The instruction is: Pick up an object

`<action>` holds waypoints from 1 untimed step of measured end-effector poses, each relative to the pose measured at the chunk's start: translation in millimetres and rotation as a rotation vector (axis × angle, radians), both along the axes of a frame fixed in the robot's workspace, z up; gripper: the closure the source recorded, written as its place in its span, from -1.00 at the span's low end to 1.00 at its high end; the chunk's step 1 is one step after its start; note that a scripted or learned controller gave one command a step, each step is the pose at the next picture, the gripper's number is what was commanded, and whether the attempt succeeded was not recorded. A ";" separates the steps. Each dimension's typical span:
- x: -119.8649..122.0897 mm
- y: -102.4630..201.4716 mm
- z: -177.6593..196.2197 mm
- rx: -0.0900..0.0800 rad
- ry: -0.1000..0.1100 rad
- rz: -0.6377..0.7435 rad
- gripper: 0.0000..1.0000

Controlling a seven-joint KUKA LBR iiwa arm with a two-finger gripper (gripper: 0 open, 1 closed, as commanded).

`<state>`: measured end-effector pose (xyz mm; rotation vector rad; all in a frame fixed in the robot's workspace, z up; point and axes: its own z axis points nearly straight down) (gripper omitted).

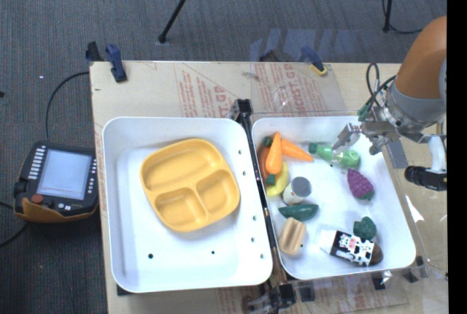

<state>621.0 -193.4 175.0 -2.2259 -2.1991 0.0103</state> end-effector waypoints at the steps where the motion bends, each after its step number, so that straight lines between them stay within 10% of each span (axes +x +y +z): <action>1: 15.7 -6.0 -63.2 -0.003 -0.016 0.090 -1.00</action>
